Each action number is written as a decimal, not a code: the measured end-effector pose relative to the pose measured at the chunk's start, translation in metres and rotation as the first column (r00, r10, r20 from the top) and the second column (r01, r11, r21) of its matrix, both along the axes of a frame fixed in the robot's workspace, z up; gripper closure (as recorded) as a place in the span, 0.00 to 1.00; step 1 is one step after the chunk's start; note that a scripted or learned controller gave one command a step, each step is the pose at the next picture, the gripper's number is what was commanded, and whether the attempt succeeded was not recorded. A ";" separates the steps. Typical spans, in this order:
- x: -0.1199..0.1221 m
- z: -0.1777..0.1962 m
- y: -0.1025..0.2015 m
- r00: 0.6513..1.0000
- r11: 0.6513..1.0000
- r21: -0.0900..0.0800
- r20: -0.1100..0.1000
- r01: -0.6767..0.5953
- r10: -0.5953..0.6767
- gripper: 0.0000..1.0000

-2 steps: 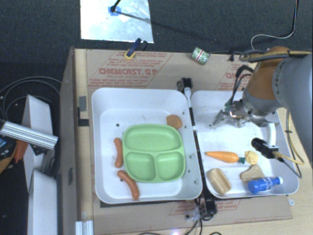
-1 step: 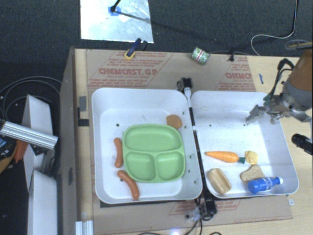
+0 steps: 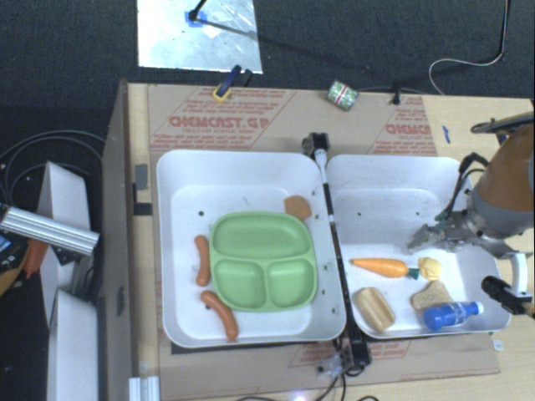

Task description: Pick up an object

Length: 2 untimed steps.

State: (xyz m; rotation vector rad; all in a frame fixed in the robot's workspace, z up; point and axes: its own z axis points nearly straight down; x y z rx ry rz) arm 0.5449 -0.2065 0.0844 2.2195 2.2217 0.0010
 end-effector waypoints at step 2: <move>0.001 0.011 0.000 1.000 1.000 -0.001 0.003 -0.001 0.001 0.00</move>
